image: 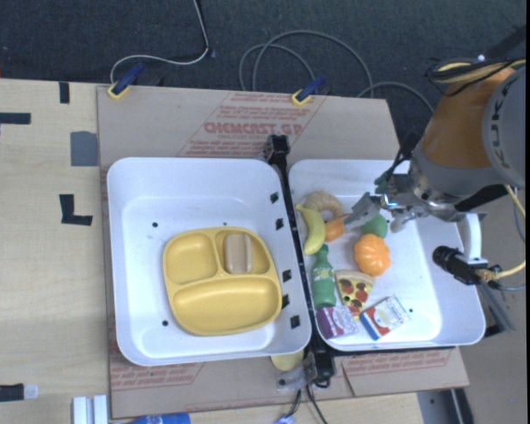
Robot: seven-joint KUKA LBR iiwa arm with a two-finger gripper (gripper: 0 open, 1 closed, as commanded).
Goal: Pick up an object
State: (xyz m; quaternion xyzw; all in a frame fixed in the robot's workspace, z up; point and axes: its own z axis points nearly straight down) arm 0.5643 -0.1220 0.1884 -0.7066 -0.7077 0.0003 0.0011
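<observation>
Orange fruit just below the gripper, apart

Two white bins side by side on cardboard sheet. Yellow and blue clamps grip sheet's far edge. Cables looped on dark floor beyond.

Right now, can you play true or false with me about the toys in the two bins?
1. The yellow tray sits in the left bin. True.
2. The banana lies on the yellow tray. False: it is in the right bin.
3. The gripper is over the right bin. True.
4. The orange fruit is in the left bin. False: it is in the right bin.
5. A green bottle lies in the right bin. True.
</observation>
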